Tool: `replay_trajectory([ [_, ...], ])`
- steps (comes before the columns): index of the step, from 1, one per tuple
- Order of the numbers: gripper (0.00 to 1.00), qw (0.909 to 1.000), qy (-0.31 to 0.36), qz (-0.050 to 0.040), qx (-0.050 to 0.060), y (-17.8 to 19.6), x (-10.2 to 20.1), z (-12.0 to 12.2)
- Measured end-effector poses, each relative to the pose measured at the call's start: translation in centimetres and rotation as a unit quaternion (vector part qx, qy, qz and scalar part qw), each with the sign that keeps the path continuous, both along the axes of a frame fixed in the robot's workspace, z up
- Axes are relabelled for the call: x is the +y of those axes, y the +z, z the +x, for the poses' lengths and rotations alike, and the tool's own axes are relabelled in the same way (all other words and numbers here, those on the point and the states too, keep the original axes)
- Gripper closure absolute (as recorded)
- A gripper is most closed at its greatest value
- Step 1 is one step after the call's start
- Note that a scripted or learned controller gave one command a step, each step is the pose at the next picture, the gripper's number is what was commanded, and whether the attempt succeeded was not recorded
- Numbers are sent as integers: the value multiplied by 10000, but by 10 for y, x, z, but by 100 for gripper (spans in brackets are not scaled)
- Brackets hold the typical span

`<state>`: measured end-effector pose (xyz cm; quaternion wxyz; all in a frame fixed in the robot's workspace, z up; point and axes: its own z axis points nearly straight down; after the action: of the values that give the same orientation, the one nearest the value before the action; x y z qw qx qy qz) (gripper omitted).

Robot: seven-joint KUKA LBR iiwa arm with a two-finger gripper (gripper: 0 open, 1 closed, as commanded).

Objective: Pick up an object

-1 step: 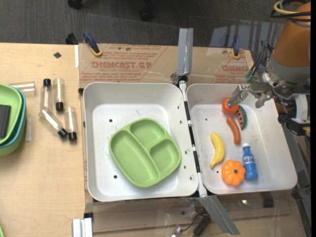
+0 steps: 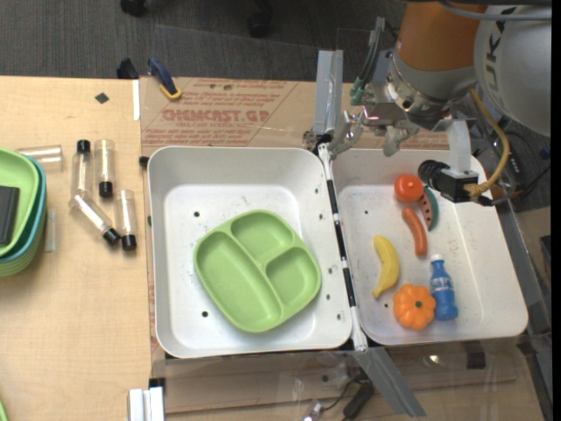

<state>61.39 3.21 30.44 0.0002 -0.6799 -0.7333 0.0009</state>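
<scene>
1. Two shallow white bins sit side by side on the tabletop (image 2: 70, 323), seen from above; the left bin (image 2: 171, 261) holds one green divided plate (image 2: 257, 270) with three smooth, rounded compartments.
2. The right bin (image 2: 491, 305) holds the toy foods: a yellow banana (image 2: 386, 266), curved and glossy, near the middle; an orange pumpkin (image 2: 414, 307) with ribbed sides just below it; a small blue bottle (image 2: 443, 289) with a white label, touching the pumpkin's right side.
3. Farther back in the same bin lie a red-orange chili-shaped piece (image 2: 415, 231), a round orange fruit (image 2: 407, 188) and a watermelon slice (image 2: 428, 209) with dark seeds, clustered close together.
4. The grey arm with its orange band hangs over the right bin's back edge; the end effector (image 2: 386, 125) sits above the bin's rear rim, and whether it is spread or closed cannot be told.
5. On the wooden tabletop at left lie several clear plastic vials (image 2: 101, 191) with black caps, beside stacked green trays (image 2: 22, 213); a printed cardboard sheet (image 2: 228, 112) lies behind the bins.
</scene>
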Motion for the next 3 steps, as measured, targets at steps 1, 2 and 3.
replay_trajectory([
  [1, 0, 9646, -2637, -17, 4, 114, 58, -16],
  [2, 100, 9649, -2625, -40, 23, 121, 58, -15],
  [3, 100, 9382, -3461, -17, 0, 135, 131, -21],
])
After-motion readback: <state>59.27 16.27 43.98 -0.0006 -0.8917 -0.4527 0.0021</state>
